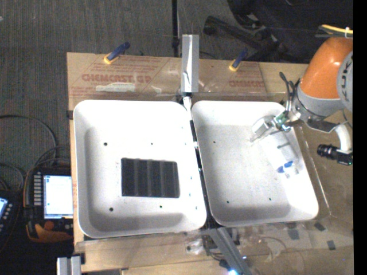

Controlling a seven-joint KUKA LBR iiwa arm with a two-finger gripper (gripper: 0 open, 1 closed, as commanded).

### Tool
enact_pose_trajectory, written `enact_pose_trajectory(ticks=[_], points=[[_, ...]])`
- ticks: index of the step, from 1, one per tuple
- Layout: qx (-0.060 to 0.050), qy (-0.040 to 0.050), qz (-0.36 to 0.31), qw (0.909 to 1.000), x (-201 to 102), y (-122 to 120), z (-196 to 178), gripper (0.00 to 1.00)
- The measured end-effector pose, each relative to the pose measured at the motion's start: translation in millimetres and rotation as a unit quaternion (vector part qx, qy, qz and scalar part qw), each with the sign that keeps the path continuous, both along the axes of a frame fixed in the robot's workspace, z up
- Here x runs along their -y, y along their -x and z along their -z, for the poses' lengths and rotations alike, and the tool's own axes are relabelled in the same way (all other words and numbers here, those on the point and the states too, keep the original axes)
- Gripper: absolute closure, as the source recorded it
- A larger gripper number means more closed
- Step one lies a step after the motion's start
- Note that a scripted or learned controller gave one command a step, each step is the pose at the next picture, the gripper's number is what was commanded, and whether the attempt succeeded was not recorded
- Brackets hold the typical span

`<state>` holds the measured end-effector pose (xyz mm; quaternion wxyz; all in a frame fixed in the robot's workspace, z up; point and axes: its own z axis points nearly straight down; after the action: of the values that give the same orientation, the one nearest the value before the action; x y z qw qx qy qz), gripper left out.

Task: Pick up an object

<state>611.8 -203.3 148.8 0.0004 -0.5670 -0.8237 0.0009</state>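
Gripper (265, 127) hangs in upper right of right bin (229, 153); cannot tell how it is set.
Only pickable object, dark ridged slab (149, 177), lies flat in left bin (92, 153), lower centre of frame, well apart from gripper.
Risk: closing over bare floor, or slipping off low, flat slab.

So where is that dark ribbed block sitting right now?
The dark ribbed block lies flat in the left bin, near the middle of its floor, well away from the gripper over the right bin.

Arm (328, 76) cropped at right edge.
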Motion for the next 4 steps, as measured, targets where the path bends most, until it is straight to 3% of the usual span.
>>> enact_pose_trajectory(ticks=[1,2,3,4], points=[[0.002,-0.0001,0.016,0.9999,19.3,35.4,-77.8,0.0],[0.001,0.0011,0.27,0.9628,6.9,41.7,-173.5,0.0],[-0.001,-0.0006,0.294,0.9559,-27.0,72.0,32.8,0.0],[-0.002,-0.0008,0.293,0.9561,-27.7,71.9,24.4,1.0]])
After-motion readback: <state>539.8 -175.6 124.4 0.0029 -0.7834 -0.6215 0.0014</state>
